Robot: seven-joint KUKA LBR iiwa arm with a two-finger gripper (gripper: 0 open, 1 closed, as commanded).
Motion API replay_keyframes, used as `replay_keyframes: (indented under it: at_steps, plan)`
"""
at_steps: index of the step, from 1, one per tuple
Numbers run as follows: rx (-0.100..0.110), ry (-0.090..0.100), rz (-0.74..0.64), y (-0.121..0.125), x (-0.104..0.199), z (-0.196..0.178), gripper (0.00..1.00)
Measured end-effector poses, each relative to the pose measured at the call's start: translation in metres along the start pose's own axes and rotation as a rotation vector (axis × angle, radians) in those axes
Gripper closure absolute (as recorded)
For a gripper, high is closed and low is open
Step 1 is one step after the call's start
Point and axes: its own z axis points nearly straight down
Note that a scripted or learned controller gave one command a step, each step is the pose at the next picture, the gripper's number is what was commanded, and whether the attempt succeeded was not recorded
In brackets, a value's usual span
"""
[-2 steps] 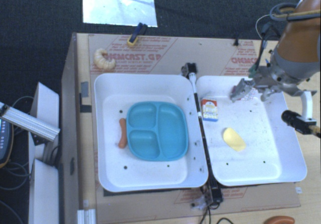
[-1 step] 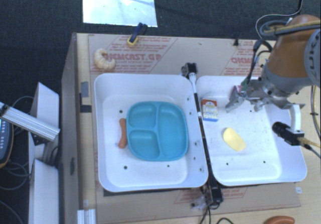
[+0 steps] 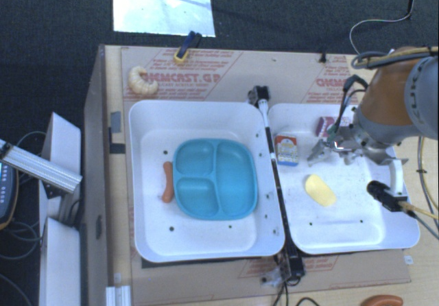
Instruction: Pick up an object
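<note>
Yellow block, long axis slanting lower-right; jaws nearby, grip state unclear.

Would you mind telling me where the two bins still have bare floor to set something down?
Right bin: a bare strip along the near wall, below the yellow block. It is crowded farther back, around the small carton and the claw. Left bin: the blue divided plate takes the middle; bare floor remains left of the orange sausage and along the near wall.

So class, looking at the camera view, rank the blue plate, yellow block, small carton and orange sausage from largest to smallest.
1. blue plate
2. yellow block and small carton, too alike to rank
3. orange sausage, long but thin
</note>
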Motion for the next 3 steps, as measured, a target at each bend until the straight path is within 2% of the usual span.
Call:
replay_keyframes:
  at_steps: [1, 2, 3]
  plan:
    - [-0.003, 0.0, -0.002, 0.05, -0.014, 0.039, 0.0]
    - [0.012, -0.001, 0.003, 0.088, 0.002, 0.039, 0.0]
    - [-0.006, -0.001, -0.001, 0.091, -0.021, -0.002, 0.0]
